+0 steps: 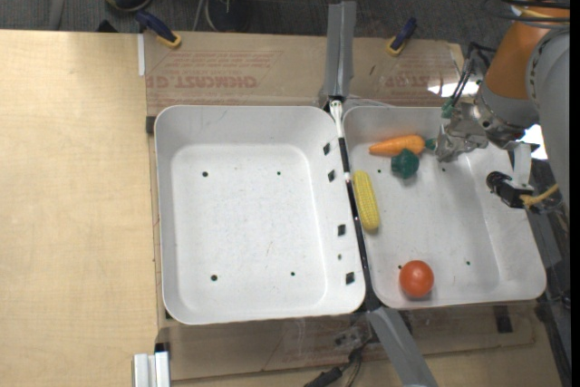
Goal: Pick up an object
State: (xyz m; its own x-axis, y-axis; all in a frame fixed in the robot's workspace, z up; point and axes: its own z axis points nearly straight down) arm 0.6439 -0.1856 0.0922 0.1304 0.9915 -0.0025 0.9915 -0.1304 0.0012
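The gripper (448,146) hangs low in the right bin (507,285), just right of the carrot (397,144) — whether its fingers are spread, I cannot tell. Best to centre over the carrot, straddle its narrow width, then descend.

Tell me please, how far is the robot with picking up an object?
Nothing looks picked up yet. The carrot, the ear of corn and the tomato all lie on the floor of the right bin. The gripper is low in that bin, just right of the carrot's green top. Grasping and lifting are left.
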